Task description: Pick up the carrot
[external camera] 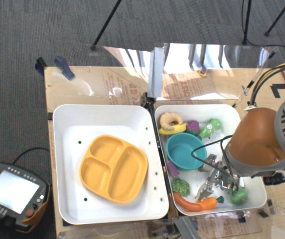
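Observation:
The orange carrot (195,204) with a green stub lies along the front wall of the right bin (232,111). My gripper (207,176) hangs over the bin's front half, just above and to the right of the carrot, below the arm's orange band (254,138). Its fingers are open, with only the bin floor between them; the lower fingertip (203,191) is close above the carrot and not touching it that I can see.
In the right bin are a teal bowl (183,151), a green broccoli piece (180,186), a doughnut (172,119), a banana (172,129), purple and green toys, and a green item (238,196) by the gripper. The left bin (68,118) bears a yellow divided plate (113,168).

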Controlling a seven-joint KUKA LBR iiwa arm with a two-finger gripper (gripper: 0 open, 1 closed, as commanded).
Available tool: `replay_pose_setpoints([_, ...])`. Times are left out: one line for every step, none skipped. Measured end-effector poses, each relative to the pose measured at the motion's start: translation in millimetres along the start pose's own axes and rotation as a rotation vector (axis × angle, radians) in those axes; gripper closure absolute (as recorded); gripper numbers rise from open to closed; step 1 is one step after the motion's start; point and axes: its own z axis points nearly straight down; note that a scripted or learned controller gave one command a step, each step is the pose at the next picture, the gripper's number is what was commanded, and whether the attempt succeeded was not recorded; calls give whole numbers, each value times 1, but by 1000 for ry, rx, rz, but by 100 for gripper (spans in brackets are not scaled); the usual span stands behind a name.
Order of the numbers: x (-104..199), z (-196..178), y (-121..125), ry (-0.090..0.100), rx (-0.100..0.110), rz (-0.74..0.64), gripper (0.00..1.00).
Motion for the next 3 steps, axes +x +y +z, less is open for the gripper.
replay_pose_setpoints([-95,-89,-61,9,0,-106,0])
replay_pose_setpoints([-135,12,-38,26,-3,-88,0])
replay_pose_setpoints([-137,7,-38,18,-2,-88,0])
